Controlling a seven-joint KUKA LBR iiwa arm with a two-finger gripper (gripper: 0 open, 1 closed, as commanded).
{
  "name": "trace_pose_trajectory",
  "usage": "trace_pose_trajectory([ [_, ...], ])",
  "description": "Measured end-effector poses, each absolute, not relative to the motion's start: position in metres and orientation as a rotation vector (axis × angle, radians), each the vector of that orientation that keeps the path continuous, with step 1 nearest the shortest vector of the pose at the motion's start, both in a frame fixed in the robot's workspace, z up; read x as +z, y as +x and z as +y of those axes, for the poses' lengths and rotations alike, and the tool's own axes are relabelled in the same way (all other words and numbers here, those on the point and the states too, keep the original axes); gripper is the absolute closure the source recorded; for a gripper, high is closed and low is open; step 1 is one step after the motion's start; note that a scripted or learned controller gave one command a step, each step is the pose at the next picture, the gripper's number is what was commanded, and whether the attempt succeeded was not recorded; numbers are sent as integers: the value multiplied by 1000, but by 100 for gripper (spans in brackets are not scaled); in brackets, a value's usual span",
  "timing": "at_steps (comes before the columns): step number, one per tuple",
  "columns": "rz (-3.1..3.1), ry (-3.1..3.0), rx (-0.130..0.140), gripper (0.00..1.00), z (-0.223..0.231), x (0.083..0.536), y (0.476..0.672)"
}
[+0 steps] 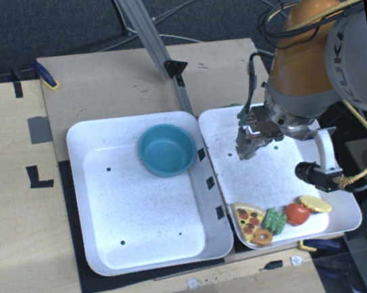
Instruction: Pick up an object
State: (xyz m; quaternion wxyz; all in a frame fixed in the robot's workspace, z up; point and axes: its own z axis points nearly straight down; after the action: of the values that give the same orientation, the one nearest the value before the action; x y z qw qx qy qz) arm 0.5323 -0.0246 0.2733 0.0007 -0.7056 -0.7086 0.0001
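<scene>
A blue bowl [167,149] sits upright at the back of the left bin [104,209]. Along the front of the right bin [270,177] lie a pizza slice [250,220], a green toy [274,220], a red tomato-like piece [297,213] and a yellow piece [315,203]. My gripper [248,148] hangs over the back half of the right bin, well behind those toys, with nothing visible between its fingers.
A grey pole [150,35] slants down from the top to the bins' shared back edge. The arm's orange and grey body [306,56] covers the right bin's back right corner. Black cables and a fitting [314,176] hang by the right rim.
</scene>
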Motion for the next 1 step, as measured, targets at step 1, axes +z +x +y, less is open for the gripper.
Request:
trace_pose_trajectory([
  [1,-2224,-2217,2,100,19,256,561],
])
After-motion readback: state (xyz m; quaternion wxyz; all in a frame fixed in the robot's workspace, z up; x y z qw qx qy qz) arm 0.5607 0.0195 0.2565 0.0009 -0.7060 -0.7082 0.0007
